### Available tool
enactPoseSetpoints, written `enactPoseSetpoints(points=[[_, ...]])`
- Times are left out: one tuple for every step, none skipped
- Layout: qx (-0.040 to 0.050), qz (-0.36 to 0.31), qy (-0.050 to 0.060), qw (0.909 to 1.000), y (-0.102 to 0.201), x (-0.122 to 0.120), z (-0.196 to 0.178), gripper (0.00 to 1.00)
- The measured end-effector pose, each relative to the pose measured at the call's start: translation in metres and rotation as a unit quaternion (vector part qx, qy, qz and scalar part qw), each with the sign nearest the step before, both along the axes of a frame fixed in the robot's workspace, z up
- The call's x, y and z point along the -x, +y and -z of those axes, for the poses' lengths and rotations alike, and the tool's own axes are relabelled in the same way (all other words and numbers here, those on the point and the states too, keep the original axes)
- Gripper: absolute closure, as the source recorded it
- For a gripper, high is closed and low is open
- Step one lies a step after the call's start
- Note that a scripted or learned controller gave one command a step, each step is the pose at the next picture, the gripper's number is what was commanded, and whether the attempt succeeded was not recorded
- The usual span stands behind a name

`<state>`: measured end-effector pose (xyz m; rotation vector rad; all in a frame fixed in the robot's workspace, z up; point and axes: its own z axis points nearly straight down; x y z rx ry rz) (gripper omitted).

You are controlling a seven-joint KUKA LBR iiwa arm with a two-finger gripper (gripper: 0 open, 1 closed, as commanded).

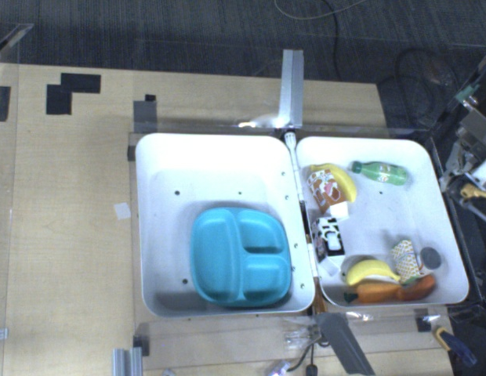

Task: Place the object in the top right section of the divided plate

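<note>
Blue divided plate (241,255) lay in the left bin (161,171); banana (370,270), carrot (392,291) and green bottle (380,172) sat in the right bin (419,210). Pincer's state couldn't be told.

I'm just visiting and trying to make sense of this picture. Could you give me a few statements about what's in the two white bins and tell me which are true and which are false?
1. The blue divided plate lies in the left bin. True.
2. A banana already sits in the plate's top right section. False: the plate's sections hold nothing; the banana lies in the right bin.
3. A green bottle lies on its side near the right bin's far edge. True.
4. The bottle lies in the same bin as the plate. False: it is in the other bin.
5. The banana lies right beside an orange carrot-like item. True.
</note>
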<state>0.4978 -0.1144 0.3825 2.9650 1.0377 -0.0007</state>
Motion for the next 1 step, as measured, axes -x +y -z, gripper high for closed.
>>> enactPoseSetpoints(points=[[-0.0001, 0.011, 0.000, 0.9999, 0.0006, -0.0041, -0.0147, 1.00]])
